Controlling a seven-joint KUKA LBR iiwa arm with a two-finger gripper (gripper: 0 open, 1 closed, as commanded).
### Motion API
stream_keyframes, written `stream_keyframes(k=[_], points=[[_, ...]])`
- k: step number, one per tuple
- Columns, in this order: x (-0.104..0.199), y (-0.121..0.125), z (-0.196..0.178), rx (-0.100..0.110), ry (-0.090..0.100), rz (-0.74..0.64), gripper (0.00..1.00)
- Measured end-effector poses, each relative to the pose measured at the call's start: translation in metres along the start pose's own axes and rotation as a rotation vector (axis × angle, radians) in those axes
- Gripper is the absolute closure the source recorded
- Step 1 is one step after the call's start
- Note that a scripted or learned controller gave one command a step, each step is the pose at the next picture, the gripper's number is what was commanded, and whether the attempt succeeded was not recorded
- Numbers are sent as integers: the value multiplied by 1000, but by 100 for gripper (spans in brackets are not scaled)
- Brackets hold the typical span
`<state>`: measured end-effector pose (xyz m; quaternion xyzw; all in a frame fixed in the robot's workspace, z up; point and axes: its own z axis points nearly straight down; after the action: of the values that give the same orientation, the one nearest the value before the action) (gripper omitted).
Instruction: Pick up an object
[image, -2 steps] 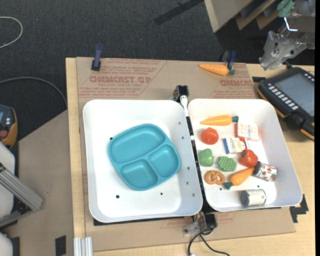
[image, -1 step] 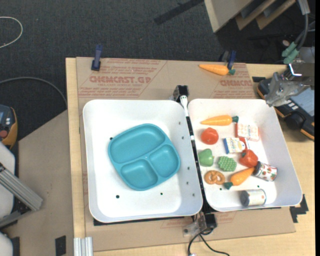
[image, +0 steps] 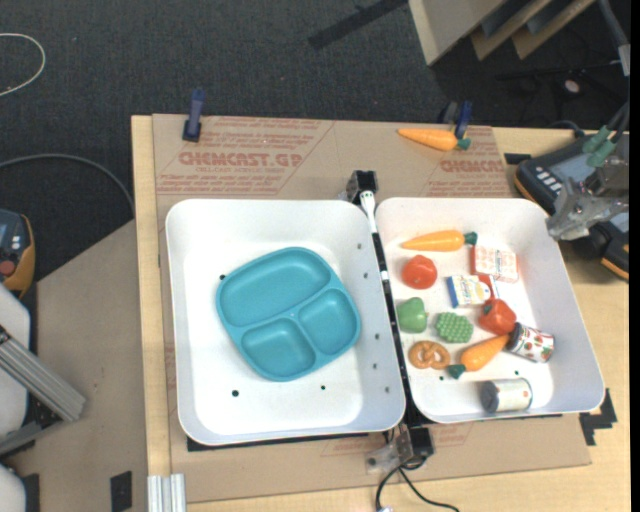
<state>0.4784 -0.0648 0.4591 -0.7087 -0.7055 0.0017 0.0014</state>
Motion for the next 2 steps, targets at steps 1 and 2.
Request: stream_keyframes(k=[1,2], points=[[133,0,-47,-11,4,-20,100],[239,-1,-78,-10,4,-17,100]])
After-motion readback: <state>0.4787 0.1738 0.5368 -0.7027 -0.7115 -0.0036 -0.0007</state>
